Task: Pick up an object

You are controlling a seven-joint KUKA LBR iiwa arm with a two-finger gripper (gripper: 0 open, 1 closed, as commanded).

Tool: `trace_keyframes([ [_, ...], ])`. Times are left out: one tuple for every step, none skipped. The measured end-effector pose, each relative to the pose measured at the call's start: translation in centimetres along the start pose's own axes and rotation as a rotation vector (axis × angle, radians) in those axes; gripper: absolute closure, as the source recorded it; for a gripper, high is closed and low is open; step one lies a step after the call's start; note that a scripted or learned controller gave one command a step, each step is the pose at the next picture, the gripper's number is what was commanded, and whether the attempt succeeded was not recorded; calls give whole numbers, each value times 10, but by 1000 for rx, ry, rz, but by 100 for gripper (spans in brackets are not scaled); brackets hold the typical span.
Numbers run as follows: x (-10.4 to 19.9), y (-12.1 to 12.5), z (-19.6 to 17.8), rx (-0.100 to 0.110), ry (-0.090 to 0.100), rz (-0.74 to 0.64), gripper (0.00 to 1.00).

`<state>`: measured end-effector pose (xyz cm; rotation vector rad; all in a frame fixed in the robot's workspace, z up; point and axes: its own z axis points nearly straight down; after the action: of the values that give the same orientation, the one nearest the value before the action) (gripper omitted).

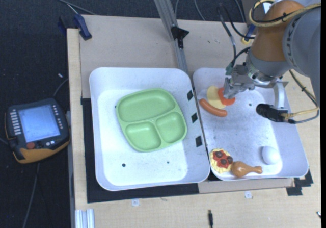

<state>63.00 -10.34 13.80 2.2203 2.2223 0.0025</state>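
Above the right shallow white bin (300, 143), the two-finger gripper (230, 91) hangs over a small red-and-yellow toy piece (220, 97); its state I cannot tell; a sausage-shaped orange toy (213, 108) lies just beside.

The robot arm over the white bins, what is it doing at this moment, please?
The grey arm reaches in from the right, and its pincer is low in the right bin, directly over a small cluster of toy food: a yellow piece, a red piece and a sausage. Nothing is visibly lifted. Nearer the front lie a pizza slice, a drumstick and a white egg. The left bin holds a green divided plate.
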Motion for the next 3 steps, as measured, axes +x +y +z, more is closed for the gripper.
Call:
trace_keyframes([
  [5, 2, -64, -7, -2, -1, 100],
  [6, 3, -97, -5, -2, -1, 100],
  [54, -21, -105, 2, 2, -4, 100],
])
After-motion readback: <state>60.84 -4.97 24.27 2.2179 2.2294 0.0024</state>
